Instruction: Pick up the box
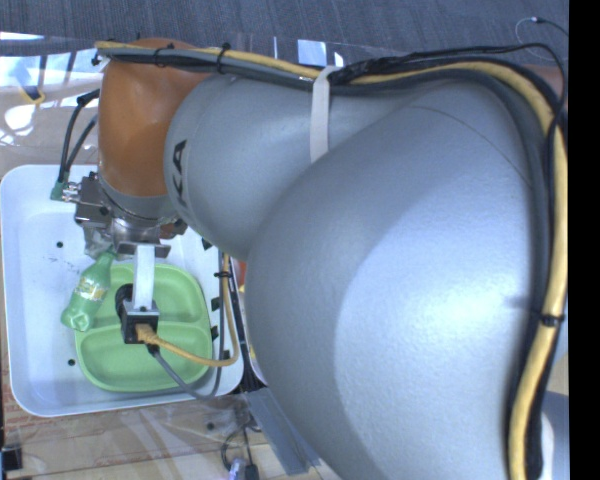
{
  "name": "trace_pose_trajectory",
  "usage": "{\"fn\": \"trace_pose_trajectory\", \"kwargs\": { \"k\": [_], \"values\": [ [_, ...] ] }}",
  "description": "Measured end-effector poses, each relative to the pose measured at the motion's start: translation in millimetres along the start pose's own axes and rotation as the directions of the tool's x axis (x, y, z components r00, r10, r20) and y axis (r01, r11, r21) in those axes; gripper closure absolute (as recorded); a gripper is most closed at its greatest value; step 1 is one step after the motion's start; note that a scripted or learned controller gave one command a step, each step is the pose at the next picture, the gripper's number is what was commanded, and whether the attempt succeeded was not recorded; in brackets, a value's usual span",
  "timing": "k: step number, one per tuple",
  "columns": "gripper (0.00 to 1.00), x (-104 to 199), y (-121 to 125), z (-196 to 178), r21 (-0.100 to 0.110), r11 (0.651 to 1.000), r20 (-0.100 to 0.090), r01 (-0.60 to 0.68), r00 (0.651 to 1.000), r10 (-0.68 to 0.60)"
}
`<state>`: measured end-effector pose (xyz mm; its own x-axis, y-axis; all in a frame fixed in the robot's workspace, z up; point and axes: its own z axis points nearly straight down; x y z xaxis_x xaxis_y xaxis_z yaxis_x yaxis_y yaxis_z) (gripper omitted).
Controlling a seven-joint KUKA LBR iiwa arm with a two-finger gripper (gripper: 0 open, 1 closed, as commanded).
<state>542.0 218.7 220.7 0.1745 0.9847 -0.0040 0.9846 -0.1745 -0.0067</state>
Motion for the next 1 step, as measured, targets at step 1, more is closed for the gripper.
{"fn": "trace_pose_trajectory", "kwargs": {
  "k": [1],
  "values": [
    [1.0,-9.6,-45.2,23.3,-0.001,1.0,0.0,-0.018,1.0,0.018]
  ]
}}
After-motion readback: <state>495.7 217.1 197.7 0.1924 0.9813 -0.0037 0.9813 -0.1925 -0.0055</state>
